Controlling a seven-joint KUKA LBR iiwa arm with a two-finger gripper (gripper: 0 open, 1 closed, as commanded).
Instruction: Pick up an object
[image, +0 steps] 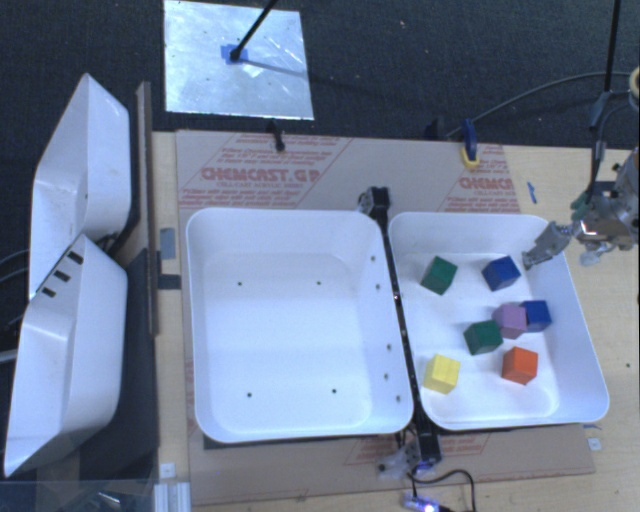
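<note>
In the right bin (590, 400), nearest the camera, a yellow cube (442, 373) sits by the bin's near left corner and an orange cube (519, 365) toward its near right. Farther in, mid-bin, a dark green cube (482, 336), a purple cube (511, 319) and a blue cube (537, 315) cluster. Beyond them lie a green cube (438, 275) and another blue cube (501, 272). My gripper (548, 245) hangs over the bin's far right rim; how far it is open I cannot tell

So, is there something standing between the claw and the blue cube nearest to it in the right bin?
Nothing visible does. The claw sits at the upper right rim of the shallow white right bin, and the blue cube lies just to its left on bare bin floor. The other cubes lie farther off, lower in the bin.
</note>
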